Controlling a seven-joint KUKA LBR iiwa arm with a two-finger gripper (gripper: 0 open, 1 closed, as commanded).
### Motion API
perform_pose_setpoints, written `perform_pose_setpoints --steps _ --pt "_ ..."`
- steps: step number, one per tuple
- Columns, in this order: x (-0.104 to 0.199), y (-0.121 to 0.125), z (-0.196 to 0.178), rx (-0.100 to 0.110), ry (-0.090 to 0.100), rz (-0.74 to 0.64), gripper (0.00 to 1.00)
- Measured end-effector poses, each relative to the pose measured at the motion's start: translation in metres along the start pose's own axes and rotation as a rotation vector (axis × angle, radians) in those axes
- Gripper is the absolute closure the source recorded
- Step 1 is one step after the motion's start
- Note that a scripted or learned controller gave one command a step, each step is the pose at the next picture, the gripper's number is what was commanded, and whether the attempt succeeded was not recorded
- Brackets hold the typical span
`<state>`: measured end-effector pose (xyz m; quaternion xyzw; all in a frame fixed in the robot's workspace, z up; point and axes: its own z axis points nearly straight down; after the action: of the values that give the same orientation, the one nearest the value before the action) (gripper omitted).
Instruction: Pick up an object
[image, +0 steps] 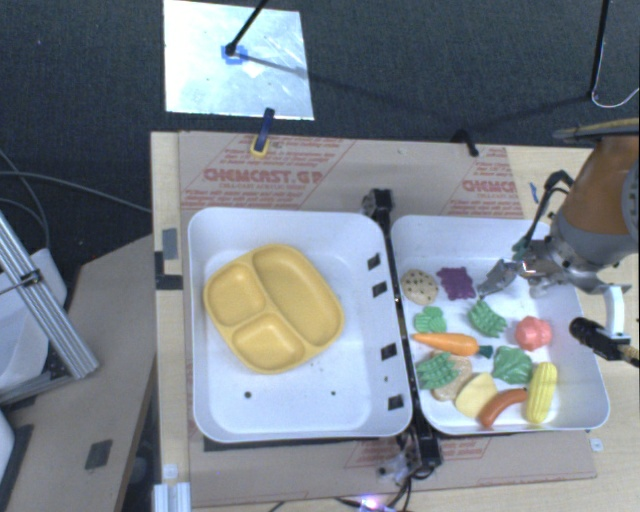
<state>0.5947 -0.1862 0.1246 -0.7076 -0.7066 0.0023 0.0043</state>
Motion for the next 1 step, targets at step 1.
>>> perform_pose_setpoints --steps 1 --pt "-0.0229 -0.1141 0.044 0.001 0.0 0.006 0.0"
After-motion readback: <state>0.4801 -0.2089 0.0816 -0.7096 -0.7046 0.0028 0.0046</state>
